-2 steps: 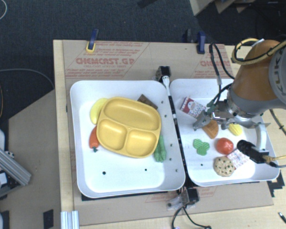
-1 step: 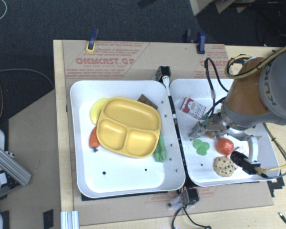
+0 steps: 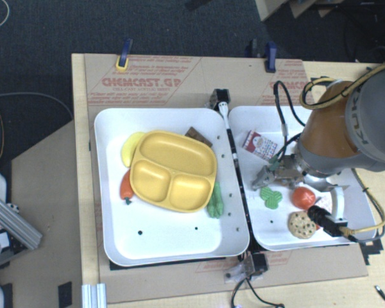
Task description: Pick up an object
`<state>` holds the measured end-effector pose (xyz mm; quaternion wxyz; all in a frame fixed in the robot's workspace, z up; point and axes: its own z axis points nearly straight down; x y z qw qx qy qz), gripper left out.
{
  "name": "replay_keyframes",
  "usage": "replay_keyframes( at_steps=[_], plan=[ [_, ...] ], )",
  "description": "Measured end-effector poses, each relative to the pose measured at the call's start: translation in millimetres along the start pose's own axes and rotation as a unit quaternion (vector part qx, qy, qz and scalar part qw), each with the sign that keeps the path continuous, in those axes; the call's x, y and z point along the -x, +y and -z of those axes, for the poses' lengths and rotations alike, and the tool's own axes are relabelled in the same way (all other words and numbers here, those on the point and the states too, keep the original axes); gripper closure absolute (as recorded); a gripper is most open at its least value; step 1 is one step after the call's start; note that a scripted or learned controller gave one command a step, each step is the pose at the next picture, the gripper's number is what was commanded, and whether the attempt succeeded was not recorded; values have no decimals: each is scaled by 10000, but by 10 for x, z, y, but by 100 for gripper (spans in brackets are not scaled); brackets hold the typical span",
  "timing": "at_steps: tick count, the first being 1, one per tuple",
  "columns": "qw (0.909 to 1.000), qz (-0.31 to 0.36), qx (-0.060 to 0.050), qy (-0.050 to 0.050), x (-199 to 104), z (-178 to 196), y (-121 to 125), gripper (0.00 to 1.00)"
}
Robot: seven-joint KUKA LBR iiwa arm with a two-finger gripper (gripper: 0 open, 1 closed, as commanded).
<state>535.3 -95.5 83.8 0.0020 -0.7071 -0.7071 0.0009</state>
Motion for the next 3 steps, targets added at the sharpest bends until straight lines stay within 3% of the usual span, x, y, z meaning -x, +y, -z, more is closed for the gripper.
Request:
replay_keyframes(
  at_steps=[1,3],
  plan=[
    [10000,-11,14,-4,4,110,3,100],
    [10000,1,55,-17,64,1295,-95,100]
  ],
)
